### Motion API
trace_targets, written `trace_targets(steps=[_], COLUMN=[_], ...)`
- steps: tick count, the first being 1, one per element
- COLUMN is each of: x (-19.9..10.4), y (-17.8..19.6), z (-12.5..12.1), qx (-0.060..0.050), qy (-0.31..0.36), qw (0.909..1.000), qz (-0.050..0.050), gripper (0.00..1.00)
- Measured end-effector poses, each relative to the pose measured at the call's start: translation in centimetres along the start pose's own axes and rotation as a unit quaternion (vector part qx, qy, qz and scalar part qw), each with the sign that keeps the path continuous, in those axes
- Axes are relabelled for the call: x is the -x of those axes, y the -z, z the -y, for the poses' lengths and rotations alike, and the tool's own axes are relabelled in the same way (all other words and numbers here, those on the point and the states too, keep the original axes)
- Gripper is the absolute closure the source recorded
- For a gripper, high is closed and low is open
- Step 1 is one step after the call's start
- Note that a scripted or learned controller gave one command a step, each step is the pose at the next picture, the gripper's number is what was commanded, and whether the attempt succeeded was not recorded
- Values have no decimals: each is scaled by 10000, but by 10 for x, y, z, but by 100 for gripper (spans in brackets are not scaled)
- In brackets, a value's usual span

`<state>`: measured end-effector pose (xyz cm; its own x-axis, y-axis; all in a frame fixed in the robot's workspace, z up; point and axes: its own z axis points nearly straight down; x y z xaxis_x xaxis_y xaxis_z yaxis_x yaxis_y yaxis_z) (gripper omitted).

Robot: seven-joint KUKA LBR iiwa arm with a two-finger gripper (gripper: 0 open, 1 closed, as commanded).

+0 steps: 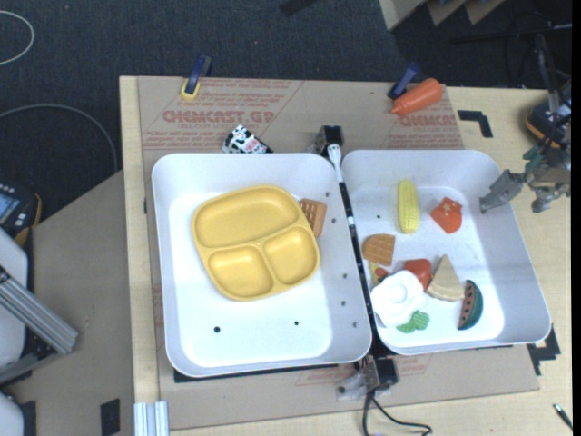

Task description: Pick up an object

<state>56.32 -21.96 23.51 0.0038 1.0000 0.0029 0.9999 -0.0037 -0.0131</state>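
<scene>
We are looking down on two white bins, and we are taking the right bin (508, 243) as our landmark. The gripper (517, 189) is hanging at that bin's right rim, near its far corner, its two grey fingers spread apart with nothing between them. So we judge that the approach is in hand and the grasp is not yet begun.

The things we could pick are lying inside the right bin: a corn cob (408, 205) toward its far middle, a red piece (446, 214) just to the right of the cob, a toast slice (379, 248) toward the bin's left wall, and along the near side a fried egg (397, 298), a sandwich wedge (445, 280) and a watermelon slice (469, 304), packed closely together. A tomato (418, 269) is peeking out between the egg and the wedge.

The red piece is sitting nearest the gripper and apart from its neighbours, so we think it is the easiest target. The next move is calling for a shift leftward over it, a descent, then a close.

Left of the right bin, a yellow tray (257, 241) is resting in the other bin.
</scene>
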Motion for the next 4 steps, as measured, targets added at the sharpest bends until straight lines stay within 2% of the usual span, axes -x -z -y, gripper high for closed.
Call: trace_targets(steps=[1,3,4], x=[-1,-6,-8], y=[8,-110,-152], z=[-3,-15,-16], qx=[70,38,43], qy=[19,26,26], qw=[10000,10000,10000], qz=[18,1,-8], gripper=[0,0,0])
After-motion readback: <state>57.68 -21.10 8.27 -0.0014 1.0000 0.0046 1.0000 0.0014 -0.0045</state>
